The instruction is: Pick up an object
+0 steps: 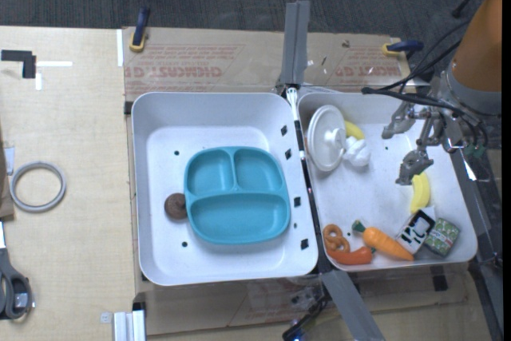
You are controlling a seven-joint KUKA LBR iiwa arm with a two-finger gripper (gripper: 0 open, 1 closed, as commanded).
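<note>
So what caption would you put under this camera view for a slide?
Robot gripper hovering above a banana in the right bin, with a blue divided plate in the left bin.

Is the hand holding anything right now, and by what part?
Nothing is held: the hand hangs above the banana in the right bin.

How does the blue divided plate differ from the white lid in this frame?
The blue divided plate is in the left bin; the white lid is in the right bin. The plate lies flat, while the lid leans tilted against the bin's left wall. The plate is roughly rectangular with three compartments and larger; the lid is round with a knob. Both are apart from the gripper.
</note>
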